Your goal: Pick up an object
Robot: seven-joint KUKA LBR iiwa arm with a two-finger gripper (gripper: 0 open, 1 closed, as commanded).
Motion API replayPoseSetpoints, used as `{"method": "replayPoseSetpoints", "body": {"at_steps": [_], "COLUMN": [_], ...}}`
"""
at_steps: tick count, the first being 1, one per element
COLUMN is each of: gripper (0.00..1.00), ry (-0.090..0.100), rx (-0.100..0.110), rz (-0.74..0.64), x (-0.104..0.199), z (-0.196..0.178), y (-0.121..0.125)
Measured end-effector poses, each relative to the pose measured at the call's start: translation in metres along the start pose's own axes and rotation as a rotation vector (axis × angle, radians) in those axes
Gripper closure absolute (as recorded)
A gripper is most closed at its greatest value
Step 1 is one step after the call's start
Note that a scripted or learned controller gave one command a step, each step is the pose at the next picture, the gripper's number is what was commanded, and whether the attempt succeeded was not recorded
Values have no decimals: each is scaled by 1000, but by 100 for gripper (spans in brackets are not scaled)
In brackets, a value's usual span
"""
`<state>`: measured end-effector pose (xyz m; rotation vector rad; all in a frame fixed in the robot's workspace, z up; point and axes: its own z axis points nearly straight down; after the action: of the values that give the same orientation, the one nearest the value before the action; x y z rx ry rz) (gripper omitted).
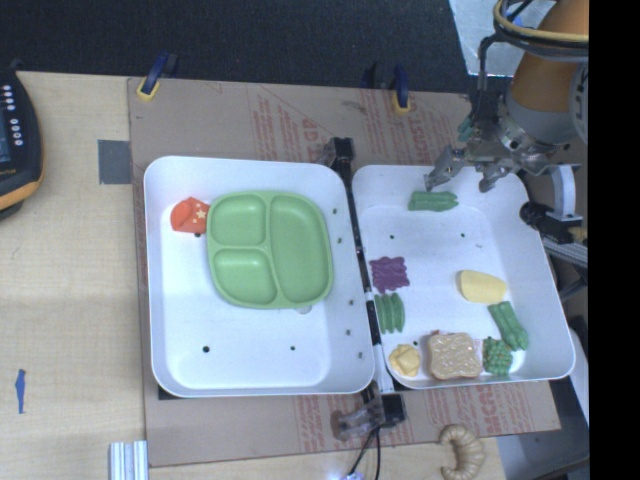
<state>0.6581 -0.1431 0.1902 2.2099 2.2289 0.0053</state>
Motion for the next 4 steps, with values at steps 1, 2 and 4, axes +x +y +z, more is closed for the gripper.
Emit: {"method": "replayPoseSetpoints", "body": {"at_steps": [1,2,4], "gripper": [100,100,0], "ry": [-2,1,-1], "rx": [3,11,8], "rz": [1,-1,-1], "x": [-4,66,111], "z": [-8,-36,0], "y": [-1,-53,-23]}}
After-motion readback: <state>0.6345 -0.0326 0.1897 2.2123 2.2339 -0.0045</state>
